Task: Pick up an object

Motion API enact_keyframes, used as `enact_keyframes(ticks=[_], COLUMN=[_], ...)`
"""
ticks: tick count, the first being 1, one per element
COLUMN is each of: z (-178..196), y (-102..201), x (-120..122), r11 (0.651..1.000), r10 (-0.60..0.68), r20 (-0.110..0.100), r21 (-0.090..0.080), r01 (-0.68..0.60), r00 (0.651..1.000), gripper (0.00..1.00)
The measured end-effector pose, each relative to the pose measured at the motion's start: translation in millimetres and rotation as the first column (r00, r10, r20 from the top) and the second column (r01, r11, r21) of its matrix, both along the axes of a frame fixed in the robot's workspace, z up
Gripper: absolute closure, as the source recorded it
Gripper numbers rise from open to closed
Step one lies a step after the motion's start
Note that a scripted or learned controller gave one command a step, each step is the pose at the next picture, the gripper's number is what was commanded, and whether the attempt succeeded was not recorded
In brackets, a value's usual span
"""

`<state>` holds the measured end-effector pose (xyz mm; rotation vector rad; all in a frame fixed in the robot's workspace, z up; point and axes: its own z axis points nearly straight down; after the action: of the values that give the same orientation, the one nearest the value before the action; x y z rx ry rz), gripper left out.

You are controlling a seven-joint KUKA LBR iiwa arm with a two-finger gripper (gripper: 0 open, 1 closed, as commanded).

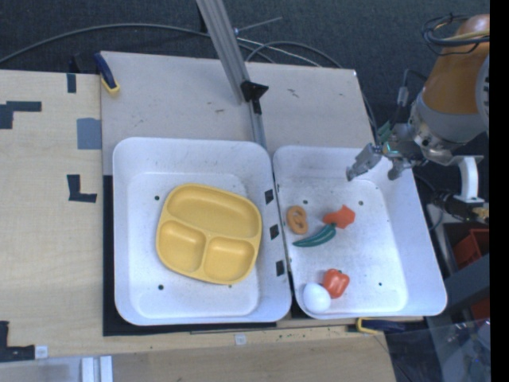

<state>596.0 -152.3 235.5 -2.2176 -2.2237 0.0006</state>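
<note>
Here, the candidate objects are lying in the right-hand white bin (413,237). Near its middle, a small orange-red toy piece (342,216) is sitting just above and touching the tip of a curved green toy pod (316,236), while a round tan, pretzel-like piece (297,220) is resting just to their left, close to the bin's left wall. Towards the bin's near corner, a red toy pepper (336,282) is lying against a white egg-shaped ball (316,297).

The claw (380,162) is hovering over the far edge of the same bin, well apart from all five items. Its two fingers are standing spread apart, one reaching left over the bin floor and the other pointing down near the bin's right rim, and nothing is showing between them. Behind it, the grey wrist with its orange band (453,74) is entering from the right side of the scene.

In the left-hand white bin (131,213), a yellow three-compartment tray (209,232) is lying slightly tilted in plan, with its compartments holding nothing visible.

Both bins are sitting side by side on the pale surface (175,94). A slanted metal rail (225,38) is crossing the far part of the surface, ending just above the seam between the bins. A blue-and-yellow clamp (106,73) is gripping the surface's far left corner, and dark cables (143,30) are trailing across the floor beyond it.
</note>
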Motion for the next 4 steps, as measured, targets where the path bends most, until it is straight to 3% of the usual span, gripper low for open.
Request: enact_keyframes(ticks=[1, 2, 4], z=[0.0, -57.1, -148.3], y=[0.0, 3.3, -0.8], x=[0.0, 8.7, -1.2], r11=[1.000, 1.000, 1.000], r10=[0.000, 0.000, -0.001], r20=[0.000, -0.005, 0.000], r21=[0.000, -0.001, -0.002], r01=[0.000, 0.000, 0.001], r00=[1.000, 1.000, 1.000], gripper=[0.00, 0.00, 0.00])
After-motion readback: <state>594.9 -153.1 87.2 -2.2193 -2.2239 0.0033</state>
